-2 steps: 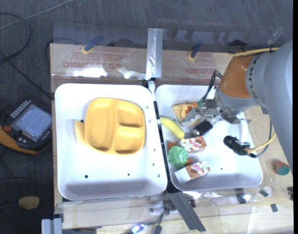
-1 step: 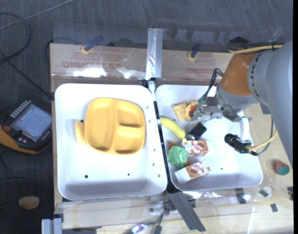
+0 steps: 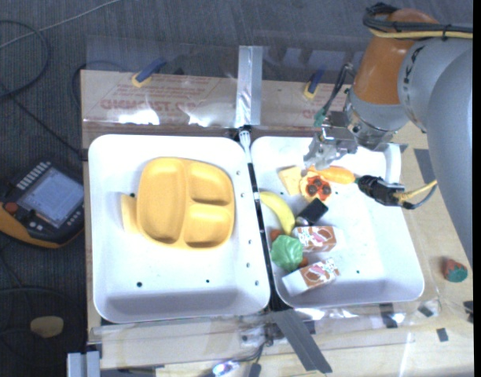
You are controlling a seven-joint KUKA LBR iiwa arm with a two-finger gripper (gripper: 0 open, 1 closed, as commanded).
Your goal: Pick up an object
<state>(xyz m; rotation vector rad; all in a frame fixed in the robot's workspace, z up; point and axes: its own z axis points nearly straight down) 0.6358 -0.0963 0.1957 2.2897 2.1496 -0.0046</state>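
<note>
My gripper point(image 3: 321, 157) hangs low over the back of the right bin point(image 3: 382, 250). Directly under and in front of it lies an orange toy point(image 3: 325, 179) with dark spots; I cannot see whether the gripper touches it. A pale yellow wedge point(image 3: 289, 179) lies just to its left. In front of these are a black block point(image 3: 312, 210), a yellow banana point(image 3: 278, 210), a green crumpled object point(image 3: 287, 251) and two red-and-white cartons point(image 3: 315, 238) point(image 3: 319, 272).
The left bin point(image 3: 115, 281) holds a yellow divided tray point(image 3: 184, 201). The right half of the right bin is bare white floor. The arm comes in over that bin's back right corner.
</note>
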